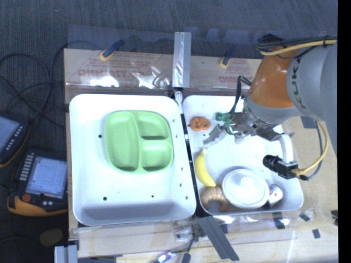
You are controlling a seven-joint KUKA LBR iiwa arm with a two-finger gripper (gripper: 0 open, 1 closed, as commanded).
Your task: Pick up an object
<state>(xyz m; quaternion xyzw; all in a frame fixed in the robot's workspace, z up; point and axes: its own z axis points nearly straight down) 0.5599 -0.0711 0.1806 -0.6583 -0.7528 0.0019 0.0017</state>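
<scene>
L bin (82, 163): green divided tray (138, 140) | bench L: teach pendant (41, 181), cables (27, 89)

The scene is lit brightly and evenly from overhead. Strong glare is thrown off the clear plastic sheet (137, 73) just behind the left bin (88, 201), and the bin's white floor is nearly washed out. Soft shadow is gathered along that bin's near wall. The dark floor (33, 15) around it is rendered grainy, and slight softness is seen throughout.

Two bins (82, 147) — one banana (204, 170), perhaps one bowl (245, 188).
</scene>
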